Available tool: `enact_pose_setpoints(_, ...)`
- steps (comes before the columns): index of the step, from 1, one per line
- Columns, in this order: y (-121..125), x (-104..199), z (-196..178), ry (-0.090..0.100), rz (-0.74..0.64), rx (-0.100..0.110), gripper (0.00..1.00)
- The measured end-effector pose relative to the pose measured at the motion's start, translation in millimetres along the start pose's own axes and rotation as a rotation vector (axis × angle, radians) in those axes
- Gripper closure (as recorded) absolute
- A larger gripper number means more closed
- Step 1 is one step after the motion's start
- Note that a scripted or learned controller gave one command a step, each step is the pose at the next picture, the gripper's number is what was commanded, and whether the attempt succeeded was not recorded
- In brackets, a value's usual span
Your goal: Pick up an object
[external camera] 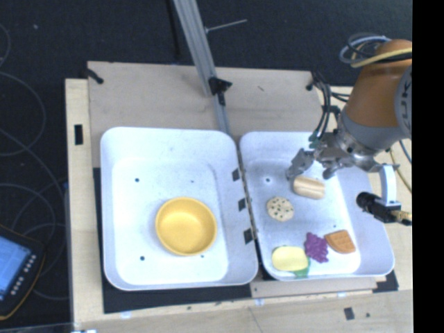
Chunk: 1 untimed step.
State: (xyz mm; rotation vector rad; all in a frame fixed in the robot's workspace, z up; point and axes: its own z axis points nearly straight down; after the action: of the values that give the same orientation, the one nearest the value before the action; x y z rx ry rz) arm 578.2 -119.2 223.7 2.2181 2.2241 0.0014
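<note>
one fixed camera looks down slantwise on both bins, arm entering right.

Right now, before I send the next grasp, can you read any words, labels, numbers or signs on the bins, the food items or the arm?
No readable text anywhere.
Lit blue screen of the dark handheld device at the lower left: too blurred and small to read.
Round speckled cookie, yellow plastic bowl, two shallow white bins: no markings.
Grey arm with orange band: no label visible.

- The gripper hangs over the right bin, fingers spread, just above a tan bread roll.
- A yellow bowl sits in the left bin.
</note>
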Motion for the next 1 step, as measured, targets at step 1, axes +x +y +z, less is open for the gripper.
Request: enact_pose_setpoints(1, 0.0, -0.2, -0.1, 0.0, 0.002, -0.001, 0.0)
